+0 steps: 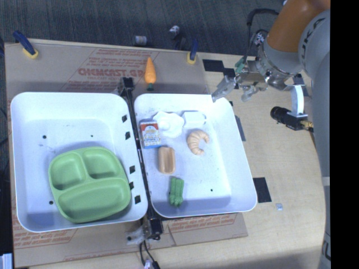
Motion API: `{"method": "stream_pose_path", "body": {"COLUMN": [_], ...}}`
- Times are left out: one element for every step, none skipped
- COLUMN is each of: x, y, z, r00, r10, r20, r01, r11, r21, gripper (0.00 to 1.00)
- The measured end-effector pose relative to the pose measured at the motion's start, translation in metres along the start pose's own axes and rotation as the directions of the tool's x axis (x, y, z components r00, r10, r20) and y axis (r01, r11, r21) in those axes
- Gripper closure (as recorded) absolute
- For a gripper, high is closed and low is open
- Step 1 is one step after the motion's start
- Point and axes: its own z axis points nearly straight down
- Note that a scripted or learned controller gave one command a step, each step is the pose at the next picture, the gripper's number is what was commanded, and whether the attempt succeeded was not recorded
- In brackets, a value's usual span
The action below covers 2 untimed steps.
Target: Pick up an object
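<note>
While the arm [305,21] reached in from the right, its end effector [233,89] hung over the far right corner of the right bin [238,167], just outside the rim, with its two fingers [222,88] spread apart and nothing between them. Inside that bin, things lay in a cluster toward its far left part: a small carton [150,134] with a red and white label near the left wall, a white crumpled item [170,123] beside it, and a white block [193,117] just right of that. A croissant [197,140] sat near the bin's middle, apart from the fingers. A tan bread piece [166,159] lay below the carton, and a green item [176,191] lay toward the near edge. The left bin [33,111] held a green divided tray [88,183] in its near half. On the surface [280,167] beyond the bins, a carrot [150,72] stood on cardboard [90,66] near the far edge.
</note>
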Motion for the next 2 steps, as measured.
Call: {"method": "stream_pose_path", "body": {"x": [0.064, 0.063], "y": [-0.005, -0.003], "z": [0.153, 0.138], "r00": [1.000, 1.000], "r10": [-0.002, -0.005], "r20": [-0.004, -0.001], "r01": [0.002, 0.005], "r11": [1.000, 1.000], "r21": [0.009, 0.002], "gripper": [0.00, 1.00]}}
